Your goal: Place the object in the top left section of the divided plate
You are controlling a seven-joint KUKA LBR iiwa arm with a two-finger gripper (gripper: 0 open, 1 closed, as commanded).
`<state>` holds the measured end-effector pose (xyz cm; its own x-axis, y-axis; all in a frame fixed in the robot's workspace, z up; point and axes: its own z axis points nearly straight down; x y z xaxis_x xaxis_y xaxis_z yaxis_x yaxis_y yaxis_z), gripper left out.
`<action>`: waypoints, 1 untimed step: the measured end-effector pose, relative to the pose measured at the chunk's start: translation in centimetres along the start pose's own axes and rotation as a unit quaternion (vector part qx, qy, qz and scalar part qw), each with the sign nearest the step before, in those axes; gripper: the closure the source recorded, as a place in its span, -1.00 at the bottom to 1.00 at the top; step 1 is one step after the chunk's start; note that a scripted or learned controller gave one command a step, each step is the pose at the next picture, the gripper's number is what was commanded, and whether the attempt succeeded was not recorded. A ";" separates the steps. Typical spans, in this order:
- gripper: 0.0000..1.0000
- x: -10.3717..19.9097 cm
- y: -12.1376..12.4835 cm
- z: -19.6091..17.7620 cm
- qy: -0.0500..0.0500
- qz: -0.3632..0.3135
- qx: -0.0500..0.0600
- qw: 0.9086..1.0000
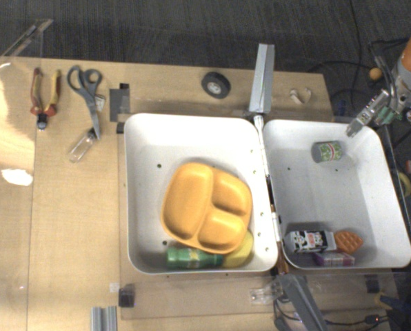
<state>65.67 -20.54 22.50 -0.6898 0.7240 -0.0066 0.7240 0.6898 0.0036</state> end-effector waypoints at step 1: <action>1.00 0.0 0.3 -1.2 -0.004 -0.003 -0.002 1.000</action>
